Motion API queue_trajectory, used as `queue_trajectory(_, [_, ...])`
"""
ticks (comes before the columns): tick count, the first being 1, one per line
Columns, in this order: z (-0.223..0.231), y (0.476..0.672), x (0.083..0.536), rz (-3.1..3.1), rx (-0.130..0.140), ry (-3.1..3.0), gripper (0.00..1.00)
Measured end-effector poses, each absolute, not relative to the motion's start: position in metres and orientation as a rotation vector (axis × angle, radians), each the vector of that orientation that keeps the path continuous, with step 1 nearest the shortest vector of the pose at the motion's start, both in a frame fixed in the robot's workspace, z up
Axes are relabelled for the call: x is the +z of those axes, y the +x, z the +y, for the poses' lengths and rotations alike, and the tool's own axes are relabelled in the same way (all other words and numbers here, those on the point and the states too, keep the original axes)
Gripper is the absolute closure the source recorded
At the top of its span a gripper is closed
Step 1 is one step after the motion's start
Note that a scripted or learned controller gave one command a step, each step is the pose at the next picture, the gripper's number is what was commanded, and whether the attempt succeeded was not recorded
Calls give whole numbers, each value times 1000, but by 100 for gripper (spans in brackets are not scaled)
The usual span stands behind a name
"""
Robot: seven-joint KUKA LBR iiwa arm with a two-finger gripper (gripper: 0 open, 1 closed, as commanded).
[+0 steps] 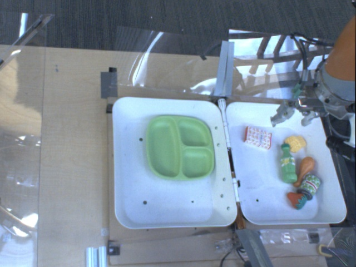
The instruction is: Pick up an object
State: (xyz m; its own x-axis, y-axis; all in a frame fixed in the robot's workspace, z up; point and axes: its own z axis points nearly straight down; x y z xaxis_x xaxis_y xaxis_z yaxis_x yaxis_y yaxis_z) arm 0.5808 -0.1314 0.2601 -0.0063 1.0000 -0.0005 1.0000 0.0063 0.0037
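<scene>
- Wooden bench, dark carpet at frame top.
- Two white bins: left bin, right bin.
- Gripper upper right, fingers spread wide, holding nothing.

A wooden surface is seen carrying two shallow white bins side by side. The left bin holds a green divided plate, set toward the upper middle of that bin. The right bin lies just beside the left bin. A grey metal post stands behind the bins, above their shared edge. Dark carpet is seen beyond the surface.
</scene>
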Motion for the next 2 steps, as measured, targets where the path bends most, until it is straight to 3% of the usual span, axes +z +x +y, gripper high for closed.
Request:
queue_trajectory(1, [-163, 577, 88, 2297, 10, 2129, 0])
queue_trajectory(2, [-139, 661, 85, 2360, -33, 2110, 0])
